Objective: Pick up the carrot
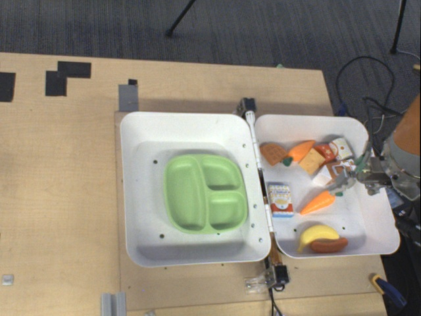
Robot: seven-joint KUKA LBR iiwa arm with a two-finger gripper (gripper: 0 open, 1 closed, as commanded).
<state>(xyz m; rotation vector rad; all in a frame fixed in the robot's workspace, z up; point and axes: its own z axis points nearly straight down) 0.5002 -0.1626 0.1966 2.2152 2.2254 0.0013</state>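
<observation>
I am watching the gripper (343,180) hovering low in the right bin (378,239), just beside the carrot (317,203). The carrot is lying on the bin floor, not lifted. I cannot tell its finger state.

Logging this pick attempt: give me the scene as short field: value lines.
target: carrot, lying in right bin, mid-floor
pincer: pincer just above-right of carrot's leafy end, nothing seen held
neighbours: banana and sausage below; small carton to its left
left bin: left bin holds green divided plate
</observation>
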